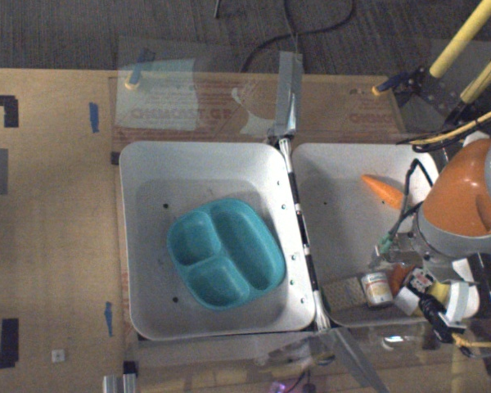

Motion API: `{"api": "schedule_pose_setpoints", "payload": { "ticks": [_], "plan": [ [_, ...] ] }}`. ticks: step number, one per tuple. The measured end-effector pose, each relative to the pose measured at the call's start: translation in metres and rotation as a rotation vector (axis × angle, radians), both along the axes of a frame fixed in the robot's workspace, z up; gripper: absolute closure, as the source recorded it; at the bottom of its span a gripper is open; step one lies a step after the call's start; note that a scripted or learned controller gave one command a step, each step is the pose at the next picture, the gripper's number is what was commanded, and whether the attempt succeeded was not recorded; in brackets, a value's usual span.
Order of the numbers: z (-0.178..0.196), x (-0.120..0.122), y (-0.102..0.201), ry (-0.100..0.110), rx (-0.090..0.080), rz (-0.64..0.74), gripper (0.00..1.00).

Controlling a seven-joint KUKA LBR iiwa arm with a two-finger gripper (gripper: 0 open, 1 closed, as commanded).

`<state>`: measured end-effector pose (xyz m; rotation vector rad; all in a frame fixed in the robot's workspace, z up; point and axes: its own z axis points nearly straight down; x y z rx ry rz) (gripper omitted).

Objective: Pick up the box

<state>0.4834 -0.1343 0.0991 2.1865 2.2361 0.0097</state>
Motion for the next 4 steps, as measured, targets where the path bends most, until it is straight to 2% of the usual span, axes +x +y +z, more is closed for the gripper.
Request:
{"api": "schedule_pose_setpoints", "payload": {
  "ticks": [1, 3, 4],
  "plan": [
    [-0.010, 0.000, -0.077, 0.003, -0.005, 0.411, 1.00],
    [0.012, 0.001, -0.080, -0.009, -0.011, 0.401, 1.00],
    [-0.010, 0.072, -0.078, 0.008, -0.004, 0.517, 1.00]
  ]
}}
